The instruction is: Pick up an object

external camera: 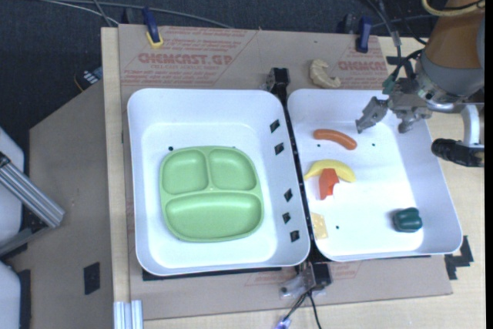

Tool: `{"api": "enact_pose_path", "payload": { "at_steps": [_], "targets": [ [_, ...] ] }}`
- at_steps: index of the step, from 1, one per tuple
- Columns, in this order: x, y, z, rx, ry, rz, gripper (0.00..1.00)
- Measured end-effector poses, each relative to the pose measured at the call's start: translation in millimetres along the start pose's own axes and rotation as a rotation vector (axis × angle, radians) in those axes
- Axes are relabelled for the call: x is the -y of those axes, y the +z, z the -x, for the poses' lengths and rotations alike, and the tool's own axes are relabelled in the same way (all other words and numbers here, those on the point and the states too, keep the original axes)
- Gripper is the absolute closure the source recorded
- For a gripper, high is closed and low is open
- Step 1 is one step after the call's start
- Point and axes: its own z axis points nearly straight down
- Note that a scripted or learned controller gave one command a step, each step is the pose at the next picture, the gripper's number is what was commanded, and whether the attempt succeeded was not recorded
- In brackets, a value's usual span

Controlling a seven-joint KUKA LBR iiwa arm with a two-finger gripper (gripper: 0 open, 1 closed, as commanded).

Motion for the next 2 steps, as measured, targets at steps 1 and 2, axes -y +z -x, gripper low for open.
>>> {"api": "enact_pose_path", "payload": {
  "at_steps": [1,2],
  "targets": [
    [-3,-8,0,0.002,-0.003,0.015,0.0],
    [-7,34,-1,0.002,-0.003,0.011,0.0]
  ]
}}
